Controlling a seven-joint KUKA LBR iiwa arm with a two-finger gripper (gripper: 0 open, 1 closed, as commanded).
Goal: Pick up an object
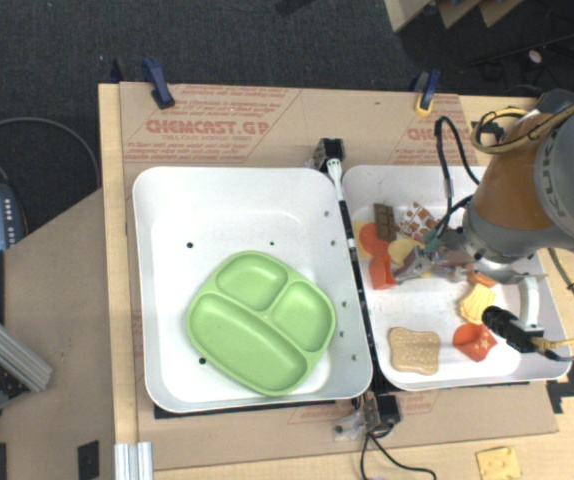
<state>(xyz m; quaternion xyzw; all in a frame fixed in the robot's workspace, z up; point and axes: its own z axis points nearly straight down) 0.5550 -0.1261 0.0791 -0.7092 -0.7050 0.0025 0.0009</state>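
The right bin holds a cluster of small toy food items. At its upper left: an orange-red piece with a second one just below it, a dark brown bar touching the first on its upper right, a pale yellow piece and a brown-and-white patterned item. Near the front wall lies a tan toast slice — flat, apart from the others. To its right sit a red piece and, just above it, a yellow-orange piece, close together.

The gripper is low in the right bin, at the right edge of the upper-left cluster, just beside the pale yellow piece. Whether it is released or clenched cannot be told — the tips are blurred and merge with the items beneath; no item is seen between them.

The arm enters from the right, its orange band above the wrist, with black cables looping over it.

The left bin holds a green divided plate, lying flat toward the front. Both bins rest side by side on a cardboard-covered bench; blue clamps grip its far edge
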